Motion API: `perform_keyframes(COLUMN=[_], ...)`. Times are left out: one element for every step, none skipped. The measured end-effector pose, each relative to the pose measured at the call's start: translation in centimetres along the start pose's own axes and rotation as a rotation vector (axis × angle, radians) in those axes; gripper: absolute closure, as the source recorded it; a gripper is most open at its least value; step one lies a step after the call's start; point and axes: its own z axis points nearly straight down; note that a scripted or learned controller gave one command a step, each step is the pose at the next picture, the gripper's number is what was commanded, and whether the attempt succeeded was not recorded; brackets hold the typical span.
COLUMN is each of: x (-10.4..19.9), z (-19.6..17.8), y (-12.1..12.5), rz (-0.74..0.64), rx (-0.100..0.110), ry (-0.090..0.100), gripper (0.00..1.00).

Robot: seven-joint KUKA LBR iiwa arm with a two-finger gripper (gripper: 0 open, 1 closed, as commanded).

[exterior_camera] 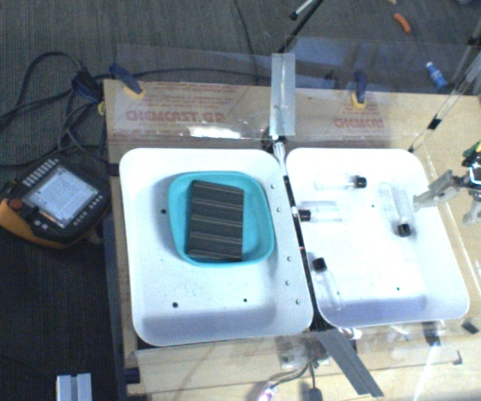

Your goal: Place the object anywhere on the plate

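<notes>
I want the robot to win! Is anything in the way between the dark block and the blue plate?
Nothing visible is. The dark ribbed block already lies on the teal plate, in the left bin.

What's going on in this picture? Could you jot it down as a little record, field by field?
Bins: two white bins side by side, left bin and right bin
Plate: teal plate in the left bin
Object: dark ridged block lying flat on the plate
Right bin contents: several clear tubes with black caps, scattered
Arm: gripper at the right edge, beside the right bin
Task state: the block already rests on the plate
Beside the bench: a handheld control pendant on the floor
</notes>
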Motion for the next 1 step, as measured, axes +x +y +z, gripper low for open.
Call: perform_keyframes(x=[0.0], z=[0.0], y=[0.0], rz=[0.0], rx=[0.0], ry=[0.0], gripper=[0.0])
